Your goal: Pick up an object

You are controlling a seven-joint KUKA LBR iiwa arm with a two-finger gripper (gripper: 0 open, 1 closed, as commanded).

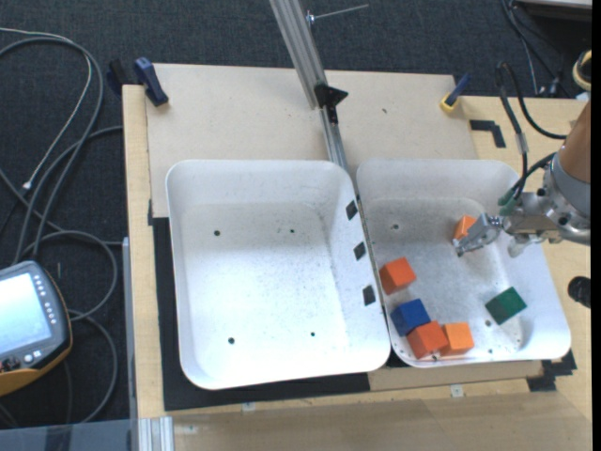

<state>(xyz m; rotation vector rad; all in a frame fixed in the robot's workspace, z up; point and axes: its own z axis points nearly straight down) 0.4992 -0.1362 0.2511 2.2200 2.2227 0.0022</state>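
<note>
Two white bins (254,181) side by side. In the right one: four orange blocks (397,273), one blue block (409,315), one green block (506,304).

The arm (580,163) is extended in from the right edge, with the wrist bent toward the left. The gripper (472,236) is held low, its metal fingers (467,242) pointed to the left and slightly downward
</note>
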